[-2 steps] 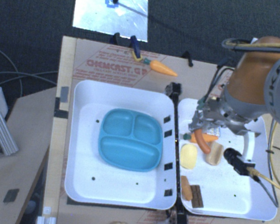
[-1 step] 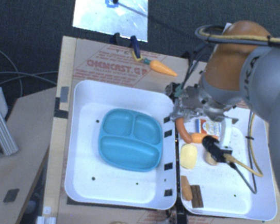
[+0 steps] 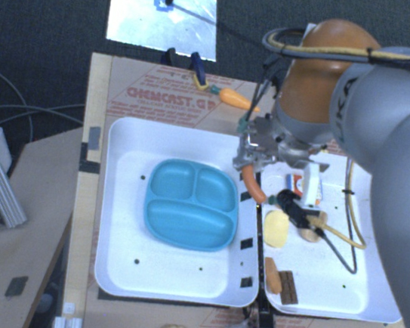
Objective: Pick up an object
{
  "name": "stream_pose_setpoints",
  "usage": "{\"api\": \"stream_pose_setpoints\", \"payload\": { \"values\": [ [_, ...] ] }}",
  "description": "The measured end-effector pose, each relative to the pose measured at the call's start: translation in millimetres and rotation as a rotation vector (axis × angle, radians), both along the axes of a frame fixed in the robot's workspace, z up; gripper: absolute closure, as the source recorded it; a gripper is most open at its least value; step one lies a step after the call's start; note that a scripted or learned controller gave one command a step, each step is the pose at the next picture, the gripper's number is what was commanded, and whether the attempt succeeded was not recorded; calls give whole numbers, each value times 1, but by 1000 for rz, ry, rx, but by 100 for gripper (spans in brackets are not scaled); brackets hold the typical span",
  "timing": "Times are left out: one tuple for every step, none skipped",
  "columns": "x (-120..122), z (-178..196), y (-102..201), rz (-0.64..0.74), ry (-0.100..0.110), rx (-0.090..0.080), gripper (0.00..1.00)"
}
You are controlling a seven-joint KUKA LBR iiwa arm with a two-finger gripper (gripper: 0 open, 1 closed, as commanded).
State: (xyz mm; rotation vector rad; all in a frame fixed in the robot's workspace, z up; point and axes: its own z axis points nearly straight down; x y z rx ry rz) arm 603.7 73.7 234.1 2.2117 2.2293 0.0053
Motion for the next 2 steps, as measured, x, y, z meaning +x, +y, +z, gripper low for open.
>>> {"api": "stream_pose_setpoints", "payload": {
  "values": [
    [6, -19, -8, -7, 3, -2, 100],
    [9, -16, -7, -4, 2, -2, 100]
  ]
}}
